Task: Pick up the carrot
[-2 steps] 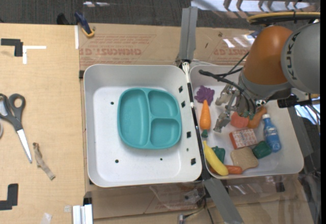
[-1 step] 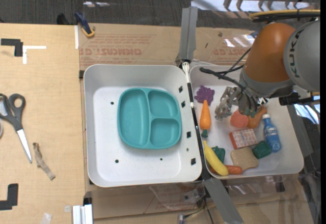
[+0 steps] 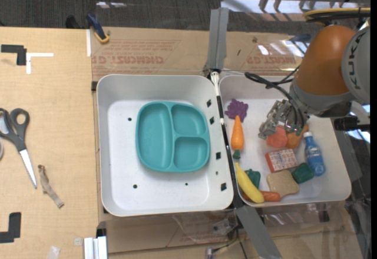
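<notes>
The carrot (image 3: 237, 133), orange with a green top, lies lengthwise against the left wall of the right bin (image 3: 330, 193), just below a purple bunch of grapes (image 3: 237, 109). My gripper (image 3: 278, 124) hangs low over the middle of the same bin, about a hand's width to the right of the carrot. It sits right above a red-orange toy (image 3: 277, 139) and partly hides it. Nothing touches the carrot.
The right bin also holds a banana (image 3: 248, 184), a green pepper (image 3: 253, 176), a red box (image 3: 281, 159), a slice of toast (image 3: 283, 183), a blue bottle (image 3: 313, 155) and a small red chili (image 3: 271, 196). A teal divided plate (image 3: 174, 136) lies in the left bin (image 3: 112, 152). Scissors (image 3: 17, 137) rest on the bench at left.
</notes>
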